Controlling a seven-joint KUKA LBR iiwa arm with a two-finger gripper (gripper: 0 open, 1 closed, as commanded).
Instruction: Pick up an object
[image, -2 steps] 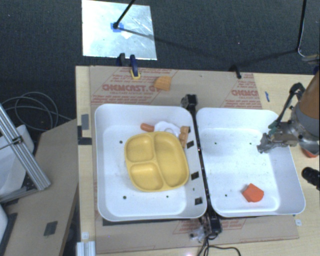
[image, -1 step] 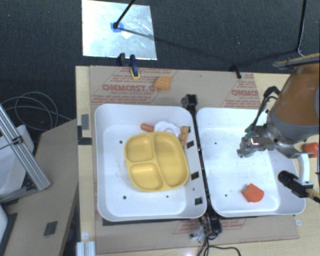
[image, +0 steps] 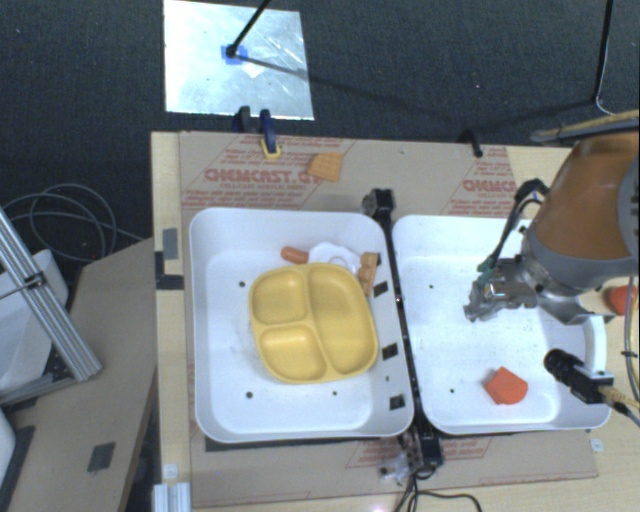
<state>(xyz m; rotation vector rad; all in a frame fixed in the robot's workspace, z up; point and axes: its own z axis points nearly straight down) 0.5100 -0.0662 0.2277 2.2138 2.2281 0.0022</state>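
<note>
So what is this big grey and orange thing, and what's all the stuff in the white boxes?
That's a robot arm, seen by a camera fixed above the bench and looking down. The arm reaches in from the right, and the small metal part at its end is its gripper, for picking things up. It hangs above the right bin. I see nothing held in it. An orange block lies in that bin, nearer the front. The left bin holds a yellow tray with three sections, a little orange sausage shape and a small tan piece.
</note>
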